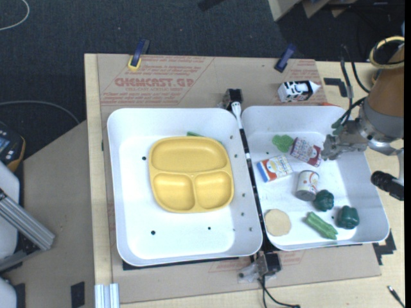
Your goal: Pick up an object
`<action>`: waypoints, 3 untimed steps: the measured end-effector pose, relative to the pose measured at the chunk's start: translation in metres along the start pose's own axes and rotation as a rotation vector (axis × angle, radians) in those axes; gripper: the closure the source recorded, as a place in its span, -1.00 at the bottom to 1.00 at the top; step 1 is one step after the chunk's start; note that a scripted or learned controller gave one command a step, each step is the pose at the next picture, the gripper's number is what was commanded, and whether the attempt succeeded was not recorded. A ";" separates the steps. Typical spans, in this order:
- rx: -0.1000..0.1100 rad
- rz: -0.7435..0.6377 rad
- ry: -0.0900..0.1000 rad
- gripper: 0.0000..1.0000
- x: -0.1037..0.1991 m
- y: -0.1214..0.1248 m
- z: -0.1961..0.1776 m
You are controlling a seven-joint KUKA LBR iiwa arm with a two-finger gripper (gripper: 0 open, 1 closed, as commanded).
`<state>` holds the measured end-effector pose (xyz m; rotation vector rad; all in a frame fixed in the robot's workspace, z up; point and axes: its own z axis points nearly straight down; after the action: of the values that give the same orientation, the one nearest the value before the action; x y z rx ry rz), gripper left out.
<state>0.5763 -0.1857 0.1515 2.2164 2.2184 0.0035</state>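
End effector (335, 144) just right of red packet (304, 151) (right bin)

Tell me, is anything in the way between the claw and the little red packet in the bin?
Nothing visible is. The claw sits at the right bin's upper right, right beside the red packet. The can and green toys lie lower, out of the way.

Dark carpet floor (96, 18) w/ a loose cable (13, 10), tan bench board (192, 76), blue clamps at back.
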 end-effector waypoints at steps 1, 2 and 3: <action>-0.002 -0.001 -0.001 1.00 -0.001 0.006 -0.044; 0.000 -0.001 0.000 1.00 -0.001 0.007 -0.075; 0.001 -0.003 0.001 1.00 0.055 0.021 -0.077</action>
<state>0.5966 -0.1302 0.2282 2.2138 2.2233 0.0029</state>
